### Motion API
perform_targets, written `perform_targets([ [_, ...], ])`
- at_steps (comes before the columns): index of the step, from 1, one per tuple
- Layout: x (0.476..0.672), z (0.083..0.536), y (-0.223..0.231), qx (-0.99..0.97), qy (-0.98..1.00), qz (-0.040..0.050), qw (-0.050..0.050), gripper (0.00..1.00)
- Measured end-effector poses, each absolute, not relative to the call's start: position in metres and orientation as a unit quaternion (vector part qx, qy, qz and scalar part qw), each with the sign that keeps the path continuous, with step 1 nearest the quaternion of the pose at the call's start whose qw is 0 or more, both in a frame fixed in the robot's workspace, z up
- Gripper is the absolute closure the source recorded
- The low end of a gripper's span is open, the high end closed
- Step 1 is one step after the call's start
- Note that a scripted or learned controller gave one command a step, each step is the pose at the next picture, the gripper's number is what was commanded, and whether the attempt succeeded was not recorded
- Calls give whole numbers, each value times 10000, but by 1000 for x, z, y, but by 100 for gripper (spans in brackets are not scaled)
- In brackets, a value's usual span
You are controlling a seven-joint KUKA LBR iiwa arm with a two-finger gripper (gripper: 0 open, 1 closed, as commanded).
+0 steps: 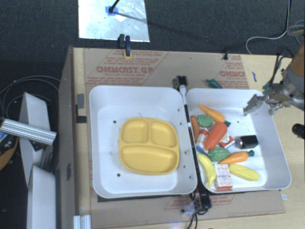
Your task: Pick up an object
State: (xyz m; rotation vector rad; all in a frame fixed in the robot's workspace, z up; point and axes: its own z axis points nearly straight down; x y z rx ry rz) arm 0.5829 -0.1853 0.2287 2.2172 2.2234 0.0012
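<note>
Partly cut off at right, pincer (261, 104) over right bin (276, 142), finger state unreadable, toys (220, 147) below

The arm (296, 75) enters at three o'clock, its grey wrist high at the frame's right side. The gripper (263, 105) points toward nine o'clock, tilted slightly down. Two pale fingers (251, 105) show, spread apart, one toward nine o'clock, the other nearer the wrist, nothing between them.
</note>
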Motion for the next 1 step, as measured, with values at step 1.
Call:
perform_targets([
  [1,654,84,-168,7054,7088,8,11,0],
])
